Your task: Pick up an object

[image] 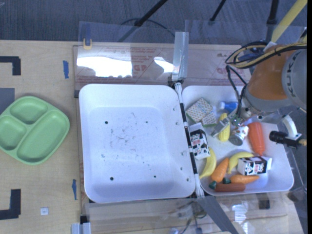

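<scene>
Tool (237, 126) sat low in the right bin (285, 177) among toy food, beside an orange carrot (256, 136) and corn cob (224, 130); its grip state couldn't be told. Left bin (131, 140) alongside.

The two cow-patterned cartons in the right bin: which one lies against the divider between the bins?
The carton at the bin's left edge, above the banana. The other carton lies further right.
</scene>
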`<state>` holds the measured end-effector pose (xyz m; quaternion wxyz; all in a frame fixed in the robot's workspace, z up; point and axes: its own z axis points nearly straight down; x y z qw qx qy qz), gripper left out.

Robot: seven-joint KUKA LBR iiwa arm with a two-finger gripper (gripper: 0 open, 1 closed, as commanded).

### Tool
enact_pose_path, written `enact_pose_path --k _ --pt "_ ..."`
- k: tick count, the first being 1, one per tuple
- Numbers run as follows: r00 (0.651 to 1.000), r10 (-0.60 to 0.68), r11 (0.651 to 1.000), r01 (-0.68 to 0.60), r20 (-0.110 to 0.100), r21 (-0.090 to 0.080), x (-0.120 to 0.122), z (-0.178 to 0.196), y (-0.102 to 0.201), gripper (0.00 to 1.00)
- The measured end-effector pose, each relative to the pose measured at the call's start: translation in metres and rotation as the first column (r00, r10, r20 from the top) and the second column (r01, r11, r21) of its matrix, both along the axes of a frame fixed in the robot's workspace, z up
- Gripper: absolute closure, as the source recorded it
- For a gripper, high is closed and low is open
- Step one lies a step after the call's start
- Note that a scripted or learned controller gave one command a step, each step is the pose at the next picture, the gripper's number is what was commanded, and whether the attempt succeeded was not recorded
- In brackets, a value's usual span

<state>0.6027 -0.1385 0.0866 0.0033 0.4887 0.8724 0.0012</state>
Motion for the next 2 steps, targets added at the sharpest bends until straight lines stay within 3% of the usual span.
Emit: enact_pose_path --k 1,2 --pt "1.0 -0.001 1.0 0.001 0.006 0.0 0.002 0.012 0.0 1.0" --pt "0.99 0.138 0.99 -0.138 -0.002 0.0 0.025 0.099 0.062 1.0"
